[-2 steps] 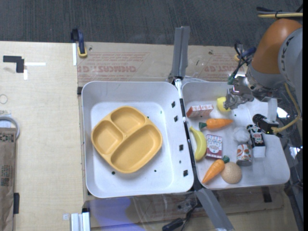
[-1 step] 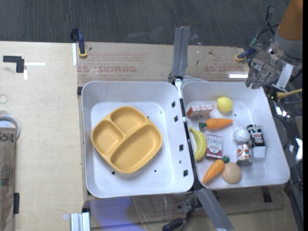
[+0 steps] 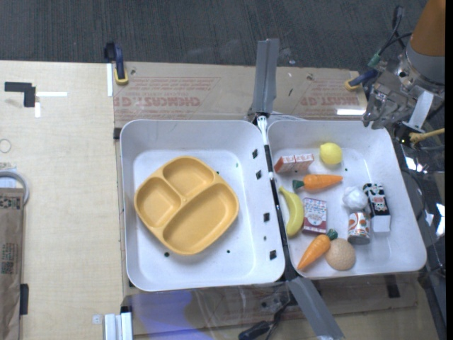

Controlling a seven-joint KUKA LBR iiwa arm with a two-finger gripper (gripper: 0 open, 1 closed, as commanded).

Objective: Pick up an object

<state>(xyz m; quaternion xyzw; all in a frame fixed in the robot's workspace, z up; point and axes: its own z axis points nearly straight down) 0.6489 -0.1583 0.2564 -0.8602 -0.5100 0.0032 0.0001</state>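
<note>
Looking down from the fixed camera, the gripper point(image 3: 382, 112) hangs over the far right corner of the right-hand bin point(image 3: 405, 211), just at its back rim, with the orange-banded arm point(image 3: 428, 27) coming in from the right edge. Whether it is released or clenched I cannot tell from this angle; cables and metal parts crowd the tip. Nothing sits between it and the rim, so I judge it to be carrying nothing.

Taking the right-hand bin as the landmark, everything worth picking lies inside it, toward the viewer and to the left of the gripper. Closest is the lemon point(image 3: 330, 154), near the bin's back wall, round, with no long axis to worry about. Just left of it rests a small red carton point(image 3: 294, 163). Below the lemon a carrot point(image 3: 319, 183) lies with its length running left to right across the bin. A banana point(image 3: 291, 211) hugs the bin's left wall, its length running front to back. A second carrot point(image 3: 313, 251) slants near the front, touching or nearly touching a tan ball point(image 3: 340, 254). A can point(image 3: 359, 228) and a black-and-white carton point(image 3: 378, 207) stand close together by the right wall.

The left-hand bin point(image 3: 131, 211) carries a yellow divided plate point(image 3: 187, 205), well apart from the gripper.

My guess: the lemon is the nearest candidate, calling for a short move inward from the back rim and leftward, then down.
</note>
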